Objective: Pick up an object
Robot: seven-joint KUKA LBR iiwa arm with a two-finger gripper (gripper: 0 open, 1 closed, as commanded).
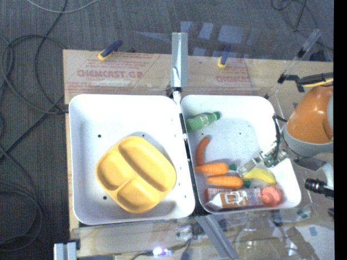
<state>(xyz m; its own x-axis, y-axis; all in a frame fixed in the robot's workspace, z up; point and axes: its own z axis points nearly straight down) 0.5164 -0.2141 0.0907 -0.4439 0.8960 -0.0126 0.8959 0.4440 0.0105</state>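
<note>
The right bin (241,128) holds several objects. A small green bottle (201,120) lies at its back left, with a reddish sausage (201,149) just in front of it. Two orange carrots (212,168) (225,181) lie side by side near the middle. A yellow banana (259,175) rests at the front right, and a bottle with an orange label (233,198) and a red end (272,195) lies along the front wall. My gripper (264,160) reaches in from the right, low over the bin, right beside the banana's upper edge and a carrot's green tip.
A yellow divided plate (136,173) lies in the left bin (81,140). The grey arm with its orange band (310,121) stands over the right bin's right rim. Clamps and cables lie behind the bins on the bench.
</note>
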